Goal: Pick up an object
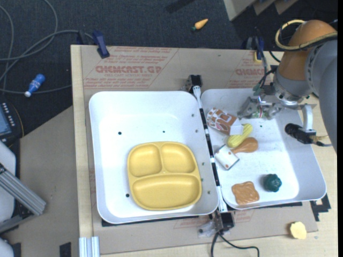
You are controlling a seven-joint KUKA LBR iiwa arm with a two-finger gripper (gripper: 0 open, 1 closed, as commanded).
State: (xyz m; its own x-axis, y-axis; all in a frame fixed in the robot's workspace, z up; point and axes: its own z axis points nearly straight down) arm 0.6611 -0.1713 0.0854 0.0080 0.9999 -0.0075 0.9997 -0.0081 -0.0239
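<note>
My gripper (257, 107) hangs low over the far part of the right bin (305, 162), and the grey arm with its orange band (300, 47) comes in from the upper right. Just to its left lies a brown and white striped piece (220, 120). Nearer the front are a yellow corn piece (239, 138), an orange drumstick (247, 145), a white block (226, 158), a brown toast slice (245, 193) and a green broccoli (272, 182). I see nothing held in the gripper.
The left bin (107, 143) holds a yellow divided plate (163, 174). A black divider strip (206, 138) runs between the bins. A yellow bit (298, 229) lies on the bench at front right. A black part (298, 131) sticks out beside the arm.
</note>
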